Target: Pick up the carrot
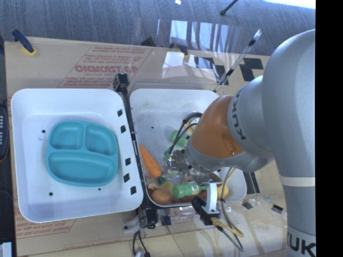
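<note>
The carrot [150, 161] lies at the lower left of the right bin [161, 103], beside the wall. The pincer [179, 167] sits just right of it, buried under the wrist; its state I cannot tell.

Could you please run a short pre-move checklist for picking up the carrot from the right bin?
1. Carrot visible against the right bin's left wall: ok.
2. Carrot free of the gripper: ok, it lies apart to the left.
3. Carrot's lower end clear of clutter: not ok, food pieces crowd it.
4. Finger opening: cannot tell.
5. Blue plate in the left bin, out of the path: ok.
</note>
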Motion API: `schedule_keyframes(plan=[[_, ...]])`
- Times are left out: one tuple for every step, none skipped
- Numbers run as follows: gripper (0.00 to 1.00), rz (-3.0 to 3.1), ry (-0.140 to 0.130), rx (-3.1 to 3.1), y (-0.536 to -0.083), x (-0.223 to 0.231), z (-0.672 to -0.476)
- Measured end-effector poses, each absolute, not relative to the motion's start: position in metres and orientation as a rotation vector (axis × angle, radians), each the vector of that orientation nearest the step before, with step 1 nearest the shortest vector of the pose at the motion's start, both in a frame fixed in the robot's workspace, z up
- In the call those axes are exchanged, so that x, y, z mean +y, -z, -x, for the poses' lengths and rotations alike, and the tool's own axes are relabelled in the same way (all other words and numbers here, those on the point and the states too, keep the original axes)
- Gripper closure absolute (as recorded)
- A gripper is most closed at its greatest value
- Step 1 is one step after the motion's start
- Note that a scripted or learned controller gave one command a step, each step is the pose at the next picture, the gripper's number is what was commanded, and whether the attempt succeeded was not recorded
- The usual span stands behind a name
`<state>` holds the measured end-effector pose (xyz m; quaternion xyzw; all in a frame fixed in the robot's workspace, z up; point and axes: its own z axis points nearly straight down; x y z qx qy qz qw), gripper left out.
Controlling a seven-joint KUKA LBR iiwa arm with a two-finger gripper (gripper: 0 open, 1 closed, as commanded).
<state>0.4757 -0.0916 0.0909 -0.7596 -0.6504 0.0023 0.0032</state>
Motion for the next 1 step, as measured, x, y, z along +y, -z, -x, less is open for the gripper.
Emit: schedule_keyframes(plan=[[0.0,2.386,-0.006,-2.038,-0.0914,-0.0926,-0.4763]])
